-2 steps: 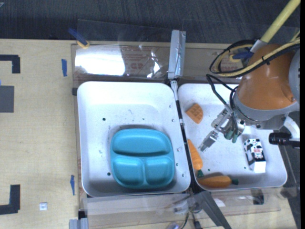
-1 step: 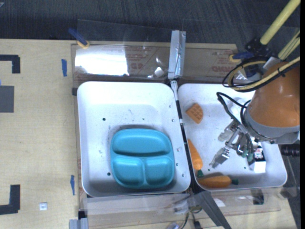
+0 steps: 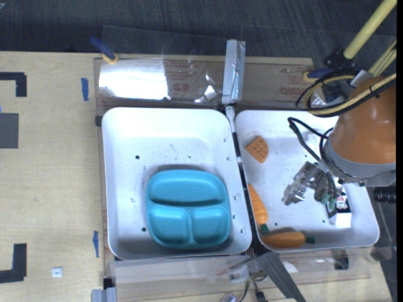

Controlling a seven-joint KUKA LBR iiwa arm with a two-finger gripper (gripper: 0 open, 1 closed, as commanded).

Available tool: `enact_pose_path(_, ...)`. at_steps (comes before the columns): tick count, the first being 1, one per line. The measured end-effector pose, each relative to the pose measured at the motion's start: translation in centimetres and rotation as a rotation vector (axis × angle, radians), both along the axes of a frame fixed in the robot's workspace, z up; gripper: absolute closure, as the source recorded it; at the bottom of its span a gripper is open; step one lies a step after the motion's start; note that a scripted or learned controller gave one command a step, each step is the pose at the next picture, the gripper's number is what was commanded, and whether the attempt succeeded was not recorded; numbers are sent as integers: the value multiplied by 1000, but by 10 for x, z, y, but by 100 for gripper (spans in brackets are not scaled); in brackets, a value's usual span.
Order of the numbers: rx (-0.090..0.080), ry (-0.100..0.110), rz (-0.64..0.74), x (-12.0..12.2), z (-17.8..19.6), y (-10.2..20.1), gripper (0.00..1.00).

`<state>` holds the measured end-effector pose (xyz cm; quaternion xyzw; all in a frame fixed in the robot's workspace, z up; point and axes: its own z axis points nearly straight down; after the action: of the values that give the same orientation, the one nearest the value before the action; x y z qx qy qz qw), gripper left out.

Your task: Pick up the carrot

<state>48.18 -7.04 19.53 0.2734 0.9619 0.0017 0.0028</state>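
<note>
- Orange carrot (image 3: 257, 206) lies against the right bin's (image 3: 359, 231) left wall, at about 8 o'clock.
- Grey gripper (image 3: 296, 192) hovers low over the bin's middle, just right of the carrot, holding nothing; whether it is parted or closed, I cannot tell.

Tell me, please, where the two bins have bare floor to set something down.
Left bin: a bare strip behind the blue tray and along its left wall. Right bin: bare floor between the waffle piece and the gripper. Its front-left corner is crowded by two carrots.
</note>
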Motion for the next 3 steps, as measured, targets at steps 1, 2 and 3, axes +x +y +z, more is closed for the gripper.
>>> enact_pose_path(1,1,1,-343,-1,69,78,100)
enact_pose_path(2,0,2,-344,-1,69,77,0)
enact_pose_path(3,-1,8,-56,-2,-7,53,0)
